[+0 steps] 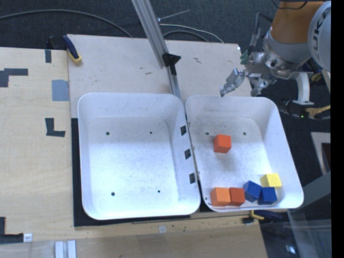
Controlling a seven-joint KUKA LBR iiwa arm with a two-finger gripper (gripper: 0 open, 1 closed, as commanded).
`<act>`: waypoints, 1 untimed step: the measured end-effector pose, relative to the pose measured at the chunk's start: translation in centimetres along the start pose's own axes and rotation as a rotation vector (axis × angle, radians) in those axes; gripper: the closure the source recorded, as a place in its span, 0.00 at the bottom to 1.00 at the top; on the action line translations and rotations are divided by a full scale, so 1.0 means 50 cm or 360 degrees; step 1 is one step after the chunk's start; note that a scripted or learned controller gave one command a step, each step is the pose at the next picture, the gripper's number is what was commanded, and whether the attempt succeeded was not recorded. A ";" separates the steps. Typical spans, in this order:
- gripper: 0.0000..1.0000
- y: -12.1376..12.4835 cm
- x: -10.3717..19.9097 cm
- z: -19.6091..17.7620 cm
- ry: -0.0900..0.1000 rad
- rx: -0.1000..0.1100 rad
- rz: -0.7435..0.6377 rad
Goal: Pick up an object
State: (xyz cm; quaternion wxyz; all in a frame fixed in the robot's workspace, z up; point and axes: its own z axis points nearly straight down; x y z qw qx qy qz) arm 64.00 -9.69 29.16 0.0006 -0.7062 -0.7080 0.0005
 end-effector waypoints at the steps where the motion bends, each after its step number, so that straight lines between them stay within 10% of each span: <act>1: 0.00 -0.093 -0.017 0.259 0.0001 0.0015 0.0004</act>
